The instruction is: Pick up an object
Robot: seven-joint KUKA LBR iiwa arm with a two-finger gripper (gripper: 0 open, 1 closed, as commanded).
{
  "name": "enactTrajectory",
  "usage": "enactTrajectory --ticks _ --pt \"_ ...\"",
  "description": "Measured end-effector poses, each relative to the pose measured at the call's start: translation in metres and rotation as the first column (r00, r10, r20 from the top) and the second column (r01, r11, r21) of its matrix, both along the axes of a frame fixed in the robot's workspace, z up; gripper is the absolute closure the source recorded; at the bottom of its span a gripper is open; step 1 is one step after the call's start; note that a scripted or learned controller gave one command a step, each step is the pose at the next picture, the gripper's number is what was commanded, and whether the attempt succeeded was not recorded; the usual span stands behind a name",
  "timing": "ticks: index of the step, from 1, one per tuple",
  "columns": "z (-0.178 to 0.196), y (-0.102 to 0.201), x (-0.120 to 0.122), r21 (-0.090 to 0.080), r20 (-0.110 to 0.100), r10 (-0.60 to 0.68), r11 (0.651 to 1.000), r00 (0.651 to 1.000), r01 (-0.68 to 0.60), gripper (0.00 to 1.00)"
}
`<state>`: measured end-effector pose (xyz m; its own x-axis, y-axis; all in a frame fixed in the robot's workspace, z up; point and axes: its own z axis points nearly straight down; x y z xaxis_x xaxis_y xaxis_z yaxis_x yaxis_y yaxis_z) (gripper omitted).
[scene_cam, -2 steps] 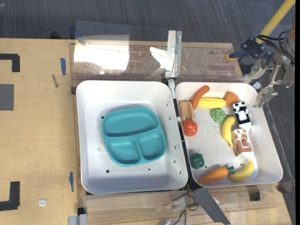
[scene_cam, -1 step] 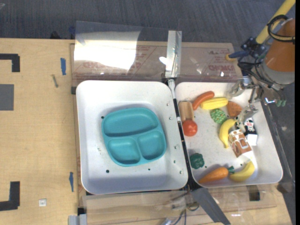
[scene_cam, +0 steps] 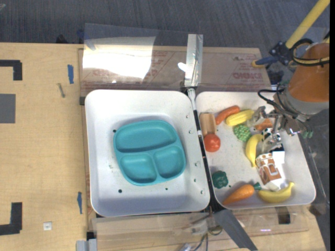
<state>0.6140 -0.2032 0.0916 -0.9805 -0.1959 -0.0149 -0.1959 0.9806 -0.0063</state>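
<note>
Right bin: crowded. Bananas, carrots, tomato, broccoli, carton pack it closely; bare floor mid-left only. Left bin: teal divided plate centered, open margins all round.

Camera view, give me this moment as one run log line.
arm over right bin | end effector among toy food | teal tray in left bin

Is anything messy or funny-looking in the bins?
Nothing looks spilled or broken. The toy food sits jumbled in the right bin, with a banana leaning against the carton. The teal divided plate lies flat in the left bin.
</note>
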Motion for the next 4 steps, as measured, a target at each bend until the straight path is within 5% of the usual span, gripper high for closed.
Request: enactTrajectory --ticks 1,2,3,4 --pt "0.001 0.05 -0.041 0.003 0.001 -0.123 0.992 0.992 0.123 0.0" --pt "0.001 0.094 0.005 0.004 0.002 -0.066 0.998 0.998 0.066 0.0" --pt "0.002 0.103 -0.011 0.002 0.004 -0.054 0.999 0.999 0.054 0.0" --pt "0.016 0.104 -0.007 0.003 0.018 -0.051 0.999 0.999 0.051 1.0"
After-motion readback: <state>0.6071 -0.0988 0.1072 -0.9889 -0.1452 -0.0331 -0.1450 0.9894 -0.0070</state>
